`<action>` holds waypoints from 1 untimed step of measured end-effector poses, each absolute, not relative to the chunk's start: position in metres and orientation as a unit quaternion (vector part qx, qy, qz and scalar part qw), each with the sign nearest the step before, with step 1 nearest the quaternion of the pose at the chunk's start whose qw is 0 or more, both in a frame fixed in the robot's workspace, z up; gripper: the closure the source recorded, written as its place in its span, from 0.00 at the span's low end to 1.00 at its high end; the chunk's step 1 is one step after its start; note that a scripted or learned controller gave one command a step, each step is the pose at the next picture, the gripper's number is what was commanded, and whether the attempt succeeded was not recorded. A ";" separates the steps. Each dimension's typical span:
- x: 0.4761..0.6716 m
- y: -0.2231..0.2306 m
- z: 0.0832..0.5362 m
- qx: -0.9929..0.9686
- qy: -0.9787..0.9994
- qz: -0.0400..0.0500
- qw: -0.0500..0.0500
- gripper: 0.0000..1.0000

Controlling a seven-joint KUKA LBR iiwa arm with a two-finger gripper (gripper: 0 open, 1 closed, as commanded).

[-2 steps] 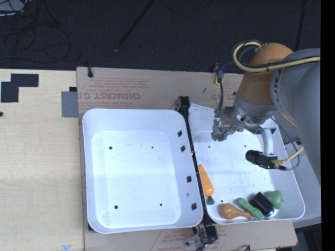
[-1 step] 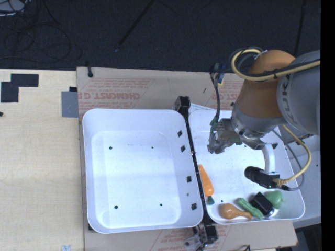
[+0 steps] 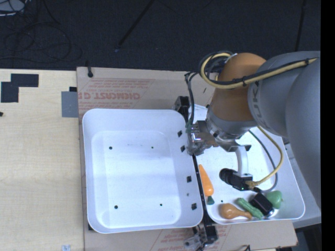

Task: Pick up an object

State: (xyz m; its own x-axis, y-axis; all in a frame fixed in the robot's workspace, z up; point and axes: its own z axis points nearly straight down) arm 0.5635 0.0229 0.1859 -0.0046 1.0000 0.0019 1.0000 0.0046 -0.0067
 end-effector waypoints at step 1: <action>0.594 0.050 0.352 -0.705 -0.709 -0.006 -0.005 1.00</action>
